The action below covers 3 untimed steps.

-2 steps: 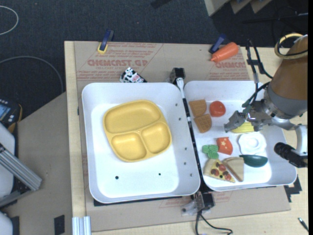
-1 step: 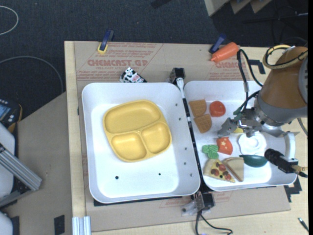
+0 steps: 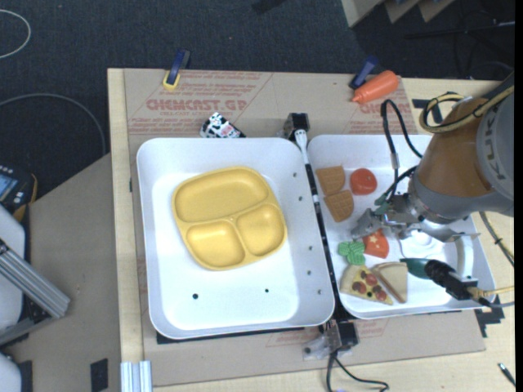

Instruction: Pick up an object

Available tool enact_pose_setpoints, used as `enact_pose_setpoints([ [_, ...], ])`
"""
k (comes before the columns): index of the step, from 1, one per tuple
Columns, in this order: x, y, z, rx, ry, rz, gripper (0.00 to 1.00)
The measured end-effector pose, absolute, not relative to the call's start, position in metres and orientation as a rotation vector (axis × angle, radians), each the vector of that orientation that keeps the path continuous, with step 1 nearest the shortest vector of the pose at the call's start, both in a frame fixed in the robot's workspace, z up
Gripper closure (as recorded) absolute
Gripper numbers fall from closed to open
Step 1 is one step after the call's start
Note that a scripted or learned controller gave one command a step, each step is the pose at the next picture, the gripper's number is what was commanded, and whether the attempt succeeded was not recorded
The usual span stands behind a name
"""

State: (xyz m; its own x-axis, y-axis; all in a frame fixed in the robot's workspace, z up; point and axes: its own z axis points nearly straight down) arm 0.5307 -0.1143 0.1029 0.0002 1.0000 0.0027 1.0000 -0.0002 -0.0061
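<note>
My gripper (image 3: 377,219) hangs low over the middle of the right bin (image 3: 458,300), at the end of the grey and orange arm that comes in from the right. Just below it lie a red piece of toy food (image 3: 377,244) and a green broccoli (image 3: 352,251). To its left are two brown bread pieces (image 3: 331,178) (image 3: 340,207), and a red tomato (image 3: 364,180) sits above it. A pizza slice (image 3: 368,285) and a tan wedge (image 3: 397,275) rest at the bin's front. Nothing shows as held.
The left bin (image 3: 163,243) holds a yellow divided plate (image 3: 229,216). An orange carrot (image 3: 376,86) and a black-and-white toy (image 3: 221,126) lie on the bench behind the bins. Cables run across the right bin by the arm.
</note>
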Motion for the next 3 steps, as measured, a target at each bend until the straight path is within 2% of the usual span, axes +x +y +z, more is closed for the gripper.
enact_pose_setpoints([
  [1, 0.533, -0.115, 0.087, -2.227, -2.223, -0.005, 0.0],
  [2, 0.531, -0.114, 0.095, -2.224, -2.221, -0.002, 1.0],
  [3, 0.529, -0.113, 0.138, -2.224, -2.225, -0.003, 1.0],
])
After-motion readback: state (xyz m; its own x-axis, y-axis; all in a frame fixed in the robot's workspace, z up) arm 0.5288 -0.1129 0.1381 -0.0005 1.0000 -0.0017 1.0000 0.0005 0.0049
